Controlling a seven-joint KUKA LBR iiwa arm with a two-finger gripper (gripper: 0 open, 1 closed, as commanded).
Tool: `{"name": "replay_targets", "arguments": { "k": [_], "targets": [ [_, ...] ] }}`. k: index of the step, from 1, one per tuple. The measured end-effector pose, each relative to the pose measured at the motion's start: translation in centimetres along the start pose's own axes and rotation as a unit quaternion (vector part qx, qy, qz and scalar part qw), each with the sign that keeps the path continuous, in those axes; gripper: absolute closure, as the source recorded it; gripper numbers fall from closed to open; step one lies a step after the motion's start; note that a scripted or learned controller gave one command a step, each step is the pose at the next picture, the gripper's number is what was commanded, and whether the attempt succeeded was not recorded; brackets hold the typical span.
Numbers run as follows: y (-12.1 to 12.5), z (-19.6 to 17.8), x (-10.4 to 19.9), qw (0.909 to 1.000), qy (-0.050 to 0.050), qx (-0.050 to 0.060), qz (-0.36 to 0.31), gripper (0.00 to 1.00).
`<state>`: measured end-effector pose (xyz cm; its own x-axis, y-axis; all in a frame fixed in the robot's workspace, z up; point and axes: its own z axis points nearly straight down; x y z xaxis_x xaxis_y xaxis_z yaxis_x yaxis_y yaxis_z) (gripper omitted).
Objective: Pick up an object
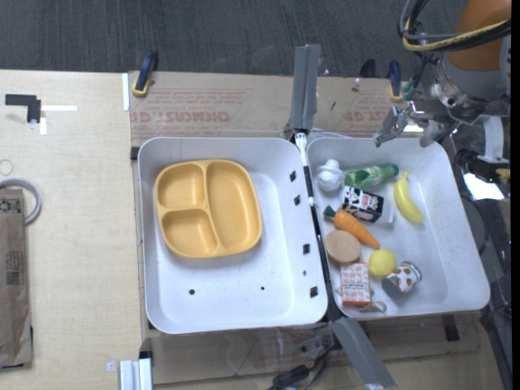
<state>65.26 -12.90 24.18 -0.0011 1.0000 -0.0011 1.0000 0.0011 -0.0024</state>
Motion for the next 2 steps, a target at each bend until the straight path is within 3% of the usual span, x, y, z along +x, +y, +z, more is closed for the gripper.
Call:
{"name": "replay_targets", "arguments": {
  "k": [2],
  "targets": [
    [0.0, 0.0, 0.0, 1.0, 0.0, 0.0, 0.0, 0.0]
  ]
}}
